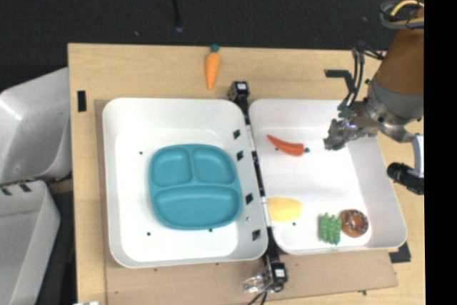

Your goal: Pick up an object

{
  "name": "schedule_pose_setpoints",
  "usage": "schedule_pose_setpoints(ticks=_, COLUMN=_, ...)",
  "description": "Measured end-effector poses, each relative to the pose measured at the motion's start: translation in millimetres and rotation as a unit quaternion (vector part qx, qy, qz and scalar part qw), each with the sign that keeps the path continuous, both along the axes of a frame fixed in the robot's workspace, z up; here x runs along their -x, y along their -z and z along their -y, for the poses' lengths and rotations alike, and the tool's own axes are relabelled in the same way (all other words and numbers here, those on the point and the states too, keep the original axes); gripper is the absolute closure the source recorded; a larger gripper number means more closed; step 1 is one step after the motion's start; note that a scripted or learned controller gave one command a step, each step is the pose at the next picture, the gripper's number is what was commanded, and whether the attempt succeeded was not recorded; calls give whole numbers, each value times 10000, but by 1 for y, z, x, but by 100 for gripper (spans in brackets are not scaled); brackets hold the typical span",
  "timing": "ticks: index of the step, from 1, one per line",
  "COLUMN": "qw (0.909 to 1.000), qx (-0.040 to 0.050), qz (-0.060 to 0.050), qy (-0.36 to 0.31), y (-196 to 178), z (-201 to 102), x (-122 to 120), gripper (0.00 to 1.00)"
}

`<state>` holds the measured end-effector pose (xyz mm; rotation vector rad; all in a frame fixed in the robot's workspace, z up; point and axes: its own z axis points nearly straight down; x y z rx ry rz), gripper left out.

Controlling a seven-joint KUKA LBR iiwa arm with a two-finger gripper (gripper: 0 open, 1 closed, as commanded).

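Red and thin, the chili pepper (286, 146) lies flat in the upper left part of the right bin (371, 239), a bit left of the gripper (335, 136), which hangs over the bin's top right region; nothing sits between pepper and claw. Whether the claw is spread or pressed together I cannot tell, the tip is too dark and small. The pepper is probably a light plastic toy, stiff, w/ a smooth skin that may slip; its long axis runs roughly left-right w/ a slight tilt, so the best hold is across the narrow width near the thick middle, not at the tapered tip or the green stem. Other candidates in the same bin: a yellow lemon-like piece (283, 208) touching the left wall, likely rounded and apt to roll out of a pinch; a green bumpy piece (329, 228) and a brown donut (353, 222) just beside each other near the bottom right corner, crowded, so harder to grab 1 alone. The left bin (121, 153) holds a blue 3-part plate (194, 186). A toy carrot (212, 68) lies on the bench (143, 71) above the bins.
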<state>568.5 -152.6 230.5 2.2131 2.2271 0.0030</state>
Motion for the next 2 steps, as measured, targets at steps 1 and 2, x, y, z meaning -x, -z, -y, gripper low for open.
schedule_pose_setpoints(ticks=1, qw=10000, qx=4, qz=-1, qy=2, y=8, z=-46, x=-17, gripper=100)
schedule_pose_setpoints(ticks=2, qw=10000, qx=-3, qz=0, qy=-1, y=-7, z=-97, x=-35, gripper=100)
